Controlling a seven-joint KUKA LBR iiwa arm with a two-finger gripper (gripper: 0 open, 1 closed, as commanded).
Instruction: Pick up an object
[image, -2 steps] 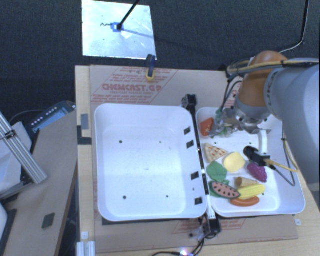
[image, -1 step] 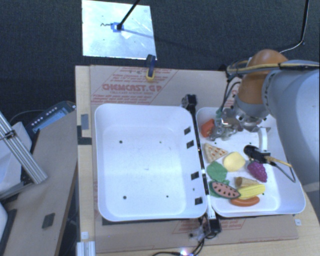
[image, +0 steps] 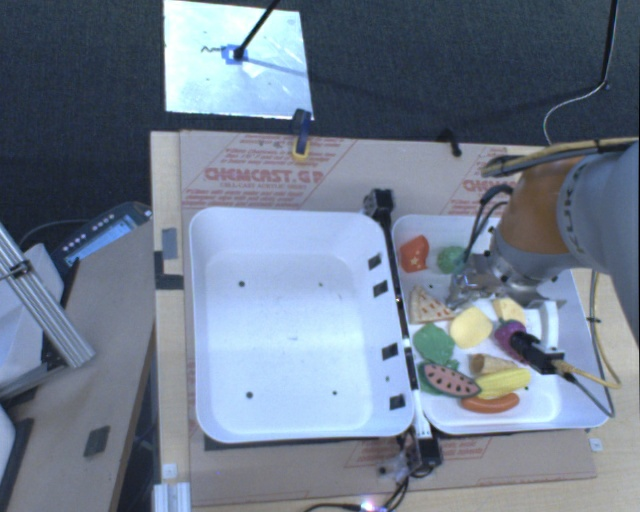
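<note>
Presumably the reach is underway: the gripper (image: 468, 288) hovers low in the right bin (image: 570, 405) among toy foods (jaw state unreadable), beside the yellow lemon (image: 470, 327); next, descend.

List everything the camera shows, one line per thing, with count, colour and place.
White bins: 2, side by side on the bench; left bin, right bin.
Toy watermelon slice: 1, red with green rind, right bin, near corner.
Toy banana: 1, yellow, right bin, near edge.
Red toy piece: 1, right bin, against the near wall.
Green leafy toy: 1, right bin, left side.
Yellow round toy: 1, right bin, middle.
Toy pizza wedge: 1, tan, right bin.
Toy red pepper: 1, right bin, far left.
Green round toy: 1, right bin, far side.
Arm: 1, grey with orange band, over right bin.
Gripper: 1, low among the toys.
</note>
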